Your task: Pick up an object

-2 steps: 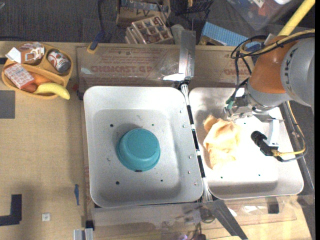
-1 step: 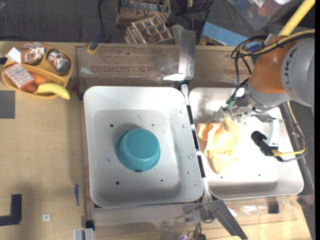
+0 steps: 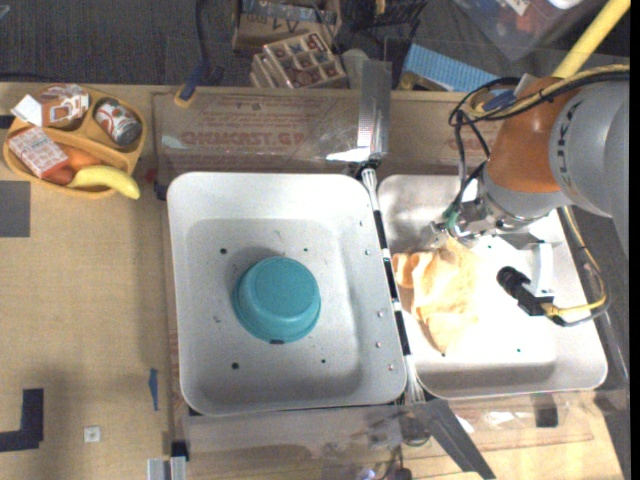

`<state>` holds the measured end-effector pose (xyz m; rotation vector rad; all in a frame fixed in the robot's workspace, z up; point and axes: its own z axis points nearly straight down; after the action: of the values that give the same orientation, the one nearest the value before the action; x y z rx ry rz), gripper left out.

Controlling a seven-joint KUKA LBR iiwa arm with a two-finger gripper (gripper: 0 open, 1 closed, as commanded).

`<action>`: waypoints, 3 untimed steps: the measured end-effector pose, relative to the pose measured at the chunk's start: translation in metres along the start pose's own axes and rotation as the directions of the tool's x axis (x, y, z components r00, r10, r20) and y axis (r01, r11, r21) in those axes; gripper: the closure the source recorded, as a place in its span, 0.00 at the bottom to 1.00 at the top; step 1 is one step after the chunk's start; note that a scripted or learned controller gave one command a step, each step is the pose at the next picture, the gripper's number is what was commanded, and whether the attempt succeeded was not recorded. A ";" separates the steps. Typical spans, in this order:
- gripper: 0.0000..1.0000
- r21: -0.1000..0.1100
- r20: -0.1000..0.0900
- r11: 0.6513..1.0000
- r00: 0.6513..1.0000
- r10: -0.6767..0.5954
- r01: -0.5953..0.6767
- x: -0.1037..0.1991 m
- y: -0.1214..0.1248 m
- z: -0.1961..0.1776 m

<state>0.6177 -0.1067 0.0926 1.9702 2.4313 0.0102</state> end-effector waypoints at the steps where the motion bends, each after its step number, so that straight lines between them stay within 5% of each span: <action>1: 1.00 -0.005 -0.001 1.000 1.000 0.002 -0.002 0.000 0.001 -0.011; 2: 0.00 -0.005 -0.001 1.000 1.000 0.002 -0.002 0.000 0.001 -0.011; 3: 0.00 0.005 -0.004 0.953 0.953 -0.304 0.304 0.033 0.031 -0.093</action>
<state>0.6404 -0.0678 0.1861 1.5748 2.7104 0.0037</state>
